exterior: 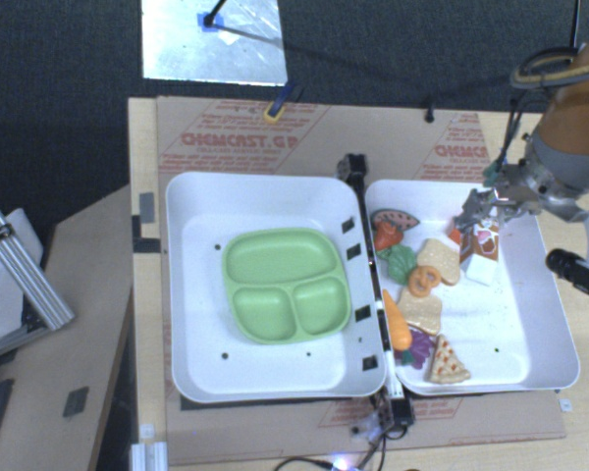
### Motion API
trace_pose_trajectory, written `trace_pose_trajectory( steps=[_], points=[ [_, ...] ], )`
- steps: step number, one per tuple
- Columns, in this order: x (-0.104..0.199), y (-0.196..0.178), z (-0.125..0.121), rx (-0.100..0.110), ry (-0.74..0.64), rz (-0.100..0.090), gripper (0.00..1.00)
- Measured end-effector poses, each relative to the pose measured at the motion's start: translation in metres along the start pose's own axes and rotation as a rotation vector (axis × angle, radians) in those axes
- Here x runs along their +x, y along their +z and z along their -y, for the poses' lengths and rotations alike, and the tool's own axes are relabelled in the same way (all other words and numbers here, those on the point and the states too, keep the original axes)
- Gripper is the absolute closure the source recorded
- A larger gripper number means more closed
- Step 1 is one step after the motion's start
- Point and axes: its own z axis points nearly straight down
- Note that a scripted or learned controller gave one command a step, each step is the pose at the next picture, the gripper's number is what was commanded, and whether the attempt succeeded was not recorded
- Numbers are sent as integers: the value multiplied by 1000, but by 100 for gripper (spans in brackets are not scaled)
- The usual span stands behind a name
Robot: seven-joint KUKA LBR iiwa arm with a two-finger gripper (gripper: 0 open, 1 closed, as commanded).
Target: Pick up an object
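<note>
The gripper is reaching in from the right over the right bin, poised directly above a small red-and-white carton; whether its fingers are spread or closed cannot be told. The carton is sitting near the bin's upper middle, just beside a bread slice. A green divided tray is lying in the left bin.

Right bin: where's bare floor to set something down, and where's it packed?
Bare floor in the right bin: its right half, from the milk carton down past the pizza slice. Crowded: the left strip by the divider, with watermelon slice, bread, carrot and grapes. The hand hangs over the carton.
</note>
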Motion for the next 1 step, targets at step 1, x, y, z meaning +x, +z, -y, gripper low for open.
trace_pose_trajectory(
  steps=[1],
  points=[
    [35, 16, -46, 1, 0, 0, 100]
  ],
)
